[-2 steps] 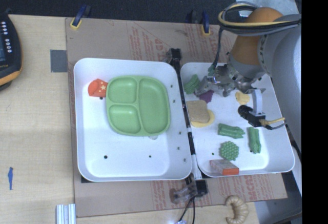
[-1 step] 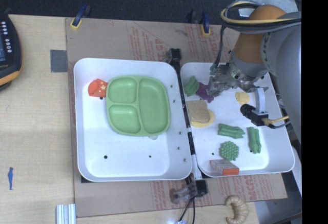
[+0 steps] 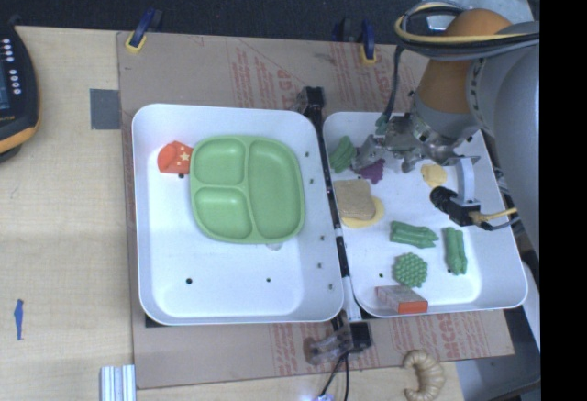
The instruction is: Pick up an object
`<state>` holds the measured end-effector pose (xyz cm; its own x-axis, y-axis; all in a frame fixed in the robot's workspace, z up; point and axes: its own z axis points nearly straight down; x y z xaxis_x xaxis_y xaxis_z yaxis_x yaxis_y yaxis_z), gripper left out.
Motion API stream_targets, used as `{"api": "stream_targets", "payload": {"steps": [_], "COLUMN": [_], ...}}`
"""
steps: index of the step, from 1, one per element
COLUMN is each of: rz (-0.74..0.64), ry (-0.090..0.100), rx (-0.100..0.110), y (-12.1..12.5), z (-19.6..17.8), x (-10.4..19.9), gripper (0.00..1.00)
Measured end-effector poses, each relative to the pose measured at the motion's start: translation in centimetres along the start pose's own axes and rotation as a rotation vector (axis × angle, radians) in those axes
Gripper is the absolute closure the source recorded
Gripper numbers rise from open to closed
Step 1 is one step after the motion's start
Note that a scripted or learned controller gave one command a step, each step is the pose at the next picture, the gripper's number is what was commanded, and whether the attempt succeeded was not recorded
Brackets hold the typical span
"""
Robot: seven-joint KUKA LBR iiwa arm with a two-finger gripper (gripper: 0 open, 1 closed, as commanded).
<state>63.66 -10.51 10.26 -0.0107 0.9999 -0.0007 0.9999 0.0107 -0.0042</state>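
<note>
In the right bin (image 3: 500, 284) we see a purple piece (image 3: 371, 171), green pieces (image 3: 413, 234), a tan slice (image 3: 356, 203), a yellow bit (image 3: 433, 175) and a studded green ball (image 3: 410, 270).

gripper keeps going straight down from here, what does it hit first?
Most likely the purple piece right under the gripper in the right bin, with the green piece just beside it. Depth is hard to judge from this slant.
</note>
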Motion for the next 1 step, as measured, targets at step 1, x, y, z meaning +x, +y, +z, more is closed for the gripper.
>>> {"api": "stream_targets", "payload": {"steps": [1], "rz": [0.004], "ry": [-0.003], "rx": [0.015], "y": [1.75], "z": [0.91], "x": [0.25], "gripper": [0.00]}}
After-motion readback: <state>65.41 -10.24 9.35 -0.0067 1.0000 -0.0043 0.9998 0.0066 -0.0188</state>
